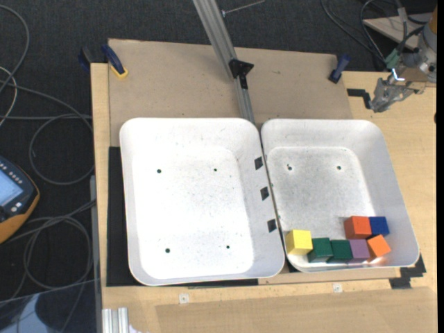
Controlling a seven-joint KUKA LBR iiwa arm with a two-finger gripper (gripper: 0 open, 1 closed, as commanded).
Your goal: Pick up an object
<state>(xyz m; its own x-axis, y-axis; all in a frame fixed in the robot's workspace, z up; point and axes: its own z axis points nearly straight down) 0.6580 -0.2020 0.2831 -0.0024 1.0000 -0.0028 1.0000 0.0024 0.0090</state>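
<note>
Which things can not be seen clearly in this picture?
- Gripper, camera view: small and blurred at the right edge; whether it is open or shut cannot be told.
- Arm above it: cut off by the right edge.
- Purple block: partly covered by the red block and orange block.
- Two green blocks: packed together against the right bin's near wall, so their lower sides are hidden.

Two white bins (139, 186) — seven coloured blocks (300, 241), two blue clamps (115, 64)
</note>
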